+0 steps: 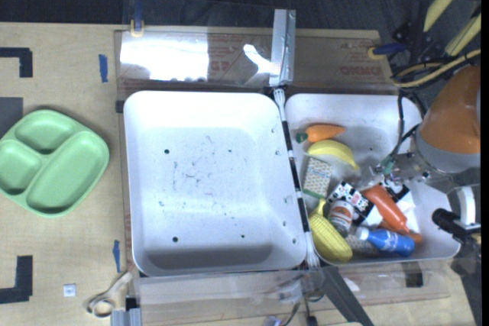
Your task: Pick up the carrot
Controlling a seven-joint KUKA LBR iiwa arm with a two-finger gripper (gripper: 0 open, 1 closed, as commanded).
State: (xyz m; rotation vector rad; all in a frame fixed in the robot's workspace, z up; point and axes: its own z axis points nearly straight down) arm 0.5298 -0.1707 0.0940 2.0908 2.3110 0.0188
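Right bin [359, 104] crowded: carrot [322, 133] at far left, banana [333, 153] just near of it, corn cob [328, 237] near left, blue bottle [386, 242] near. Arm [451, 126] over bin's right edge. Left bin [206, 179] beside it. Green divided plate [50, 162] on counter [46, 240], far left.

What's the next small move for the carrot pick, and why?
Probably shift the arm toward the bin's back wall and descend over the carrot. It lies apart at the back of the right bin, just behind the banana, while the arm sits at the bin's right side.
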